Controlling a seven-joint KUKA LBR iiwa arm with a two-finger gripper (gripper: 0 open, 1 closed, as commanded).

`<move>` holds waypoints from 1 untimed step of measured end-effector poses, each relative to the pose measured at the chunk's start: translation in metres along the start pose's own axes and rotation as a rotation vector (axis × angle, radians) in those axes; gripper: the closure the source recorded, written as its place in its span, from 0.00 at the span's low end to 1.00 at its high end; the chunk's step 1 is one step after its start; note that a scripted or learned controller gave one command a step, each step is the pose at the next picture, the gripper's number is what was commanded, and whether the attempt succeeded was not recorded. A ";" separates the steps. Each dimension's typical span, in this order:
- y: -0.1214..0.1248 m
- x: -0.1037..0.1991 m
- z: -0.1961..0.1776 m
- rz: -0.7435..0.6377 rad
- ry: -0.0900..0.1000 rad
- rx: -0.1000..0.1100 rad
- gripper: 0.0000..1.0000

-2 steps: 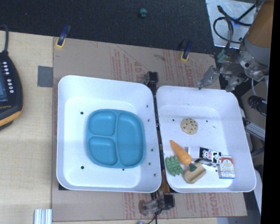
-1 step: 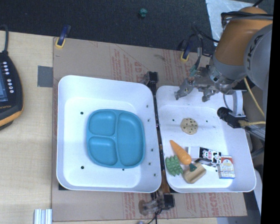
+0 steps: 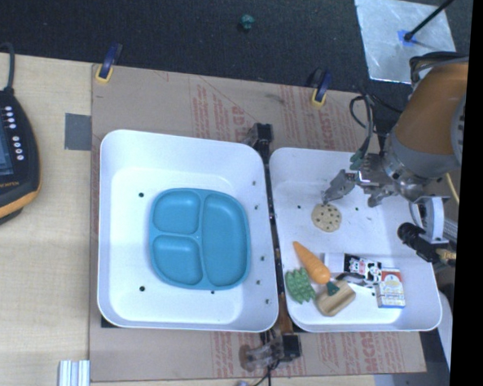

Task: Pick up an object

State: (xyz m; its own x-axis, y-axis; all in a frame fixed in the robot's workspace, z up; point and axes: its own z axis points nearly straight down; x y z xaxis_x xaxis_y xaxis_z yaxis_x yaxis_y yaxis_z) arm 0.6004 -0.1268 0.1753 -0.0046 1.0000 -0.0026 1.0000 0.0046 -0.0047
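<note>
Hovering above the cookie [image 3: 326, 217], gripper [image 3: 337, 188] finger state unreadable from here; centre it over the cookie, descend straight, keep clear of the carrot [image 3: 312, 263].

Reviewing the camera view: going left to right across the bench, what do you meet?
Handheld controller → blue divided plate → carrot → cookie → small carton

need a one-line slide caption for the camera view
Gripper poised above the cookie in the right bin, near a carrot and small boxes; blue divided plate in the left bin.
</note>
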 end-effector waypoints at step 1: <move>0.005 -0.018 0.082 -0.001 0.001 0.002 0.00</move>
State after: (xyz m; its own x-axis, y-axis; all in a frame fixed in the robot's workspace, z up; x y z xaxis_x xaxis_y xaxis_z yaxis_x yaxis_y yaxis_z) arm 0.6052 -0.1451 0.0930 -0.0052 1.0000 -0.0014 1.0000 0.0052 -0.0064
